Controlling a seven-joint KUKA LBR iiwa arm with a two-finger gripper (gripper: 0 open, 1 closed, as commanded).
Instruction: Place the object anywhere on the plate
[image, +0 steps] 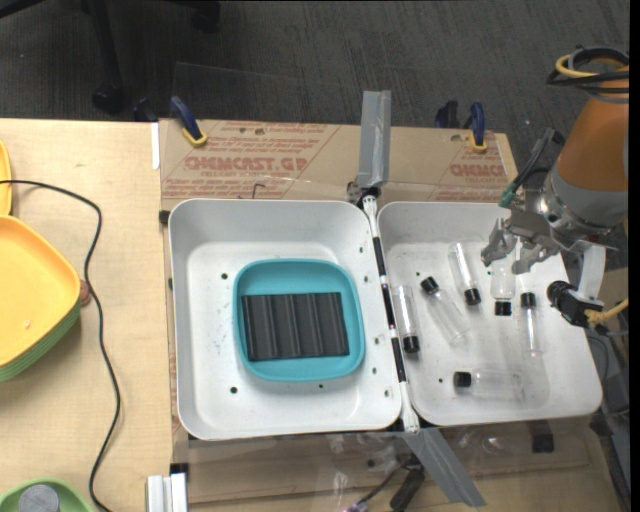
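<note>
you have the gripper hanging low over the far right of the right bin, among the loose clear vials, jaws parted around a vial but not visibly gripping, since the teal plate waits in the left bin.

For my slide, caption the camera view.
Pincer over right bin of vials; teal plate waits in left bin.

Red "CHEMCAST GP" print runs along the brown board behind both bins.
</note>
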